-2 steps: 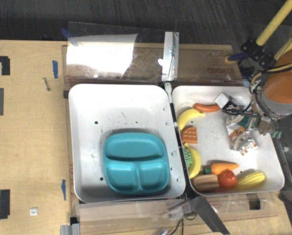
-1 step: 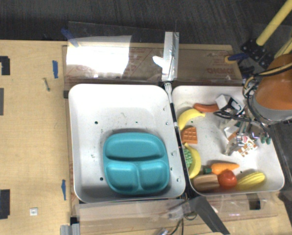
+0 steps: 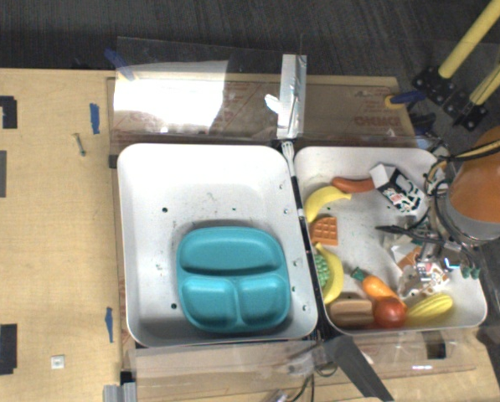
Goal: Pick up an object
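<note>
The gripper (image 3: 424,262) hangs low in the right bin (image 3: 476,312), at the frame's right; whether its fingers are open cannot be told. Toys crowd below it: lemon (image 3: 430,307), tomato (image 3: 389,311), carrot (image 3: 375,286). Aiming at one isolated toy seems wise.

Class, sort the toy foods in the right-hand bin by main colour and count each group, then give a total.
Yellow: 3, banana, second banana, lemon
Orange: 3, waffle, carrot, sausage
Red: 1, apple
Brown: 1, bread roll
Total: 8
</note>
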`<action>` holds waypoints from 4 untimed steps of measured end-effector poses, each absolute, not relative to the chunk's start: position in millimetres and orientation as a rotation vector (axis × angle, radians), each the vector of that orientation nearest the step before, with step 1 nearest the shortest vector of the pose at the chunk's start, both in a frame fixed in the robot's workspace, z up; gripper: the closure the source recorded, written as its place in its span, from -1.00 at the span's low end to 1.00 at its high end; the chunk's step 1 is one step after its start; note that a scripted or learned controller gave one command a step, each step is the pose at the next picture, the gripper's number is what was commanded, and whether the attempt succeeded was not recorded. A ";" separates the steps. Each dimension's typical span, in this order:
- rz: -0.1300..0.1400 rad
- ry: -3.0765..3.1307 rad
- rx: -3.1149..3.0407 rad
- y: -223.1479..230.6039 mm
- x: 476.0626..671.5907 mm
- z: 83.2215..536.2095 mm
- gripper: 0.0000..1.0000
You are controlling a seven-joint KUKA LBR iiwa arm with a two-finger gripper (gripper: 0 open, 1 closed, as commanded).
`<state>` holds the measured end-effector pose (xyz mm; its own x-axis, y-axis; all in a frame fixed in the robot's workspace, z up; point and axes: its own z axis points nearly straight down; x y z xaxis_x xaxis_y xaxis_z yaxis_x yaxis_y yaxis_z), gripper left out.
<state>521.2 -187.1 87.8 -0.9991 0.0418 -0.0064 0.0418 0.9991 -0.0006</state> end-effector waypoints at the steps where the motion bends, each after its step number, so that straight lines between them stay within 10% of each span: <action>1: -0.005 3.125 0.063 -186.7 524.5 100.5 1.00; 3: -0.005 3.124 0.030 -213.1 617.1 384.9 1.00; 4: -0.003 3.124 -0.217 -222.4 661.5 364.4 1.00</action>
<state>661.5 -222.4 364.4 -0.9904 -0.1382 -0.0098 -0.1382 0.9904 -0.0028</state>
